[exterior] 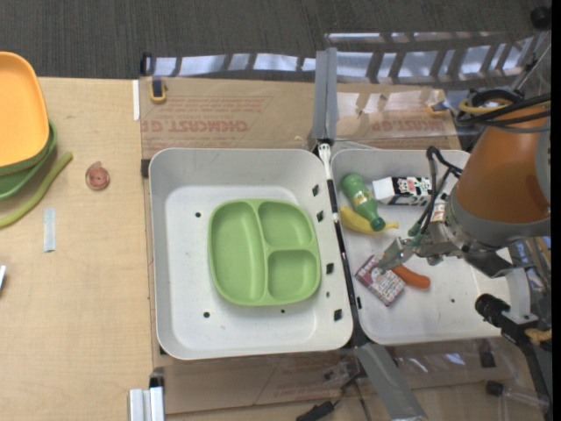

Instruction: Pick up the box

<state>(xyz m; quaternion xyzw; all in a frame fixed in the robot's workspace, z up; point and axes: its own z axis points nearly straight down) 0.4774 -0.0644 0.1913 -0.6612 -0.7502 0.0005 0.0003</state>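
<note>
A small pink patterned box (pixel 380 281) lies flat in the right bin (pixel 456 318), near its left wall. My gripper (pixel 400 254) hangs just above the box's upper right corner, open, with nothing between its fingers. An orange carrot (pixel 414 278) lies against the box's right side, under the gripper. A black-and-white carton (pixel 402 189) lies farther back in the same bin.
A green bottle (pixel 361 200) and a yellow banana (pixel 355 223) lie at the right bin's back left. The left bin (pixel 175 261) holds a green divided plate (pixel 265 252). Orange and green plates (pixel 19 134) sit at the bench's far left.
</note>
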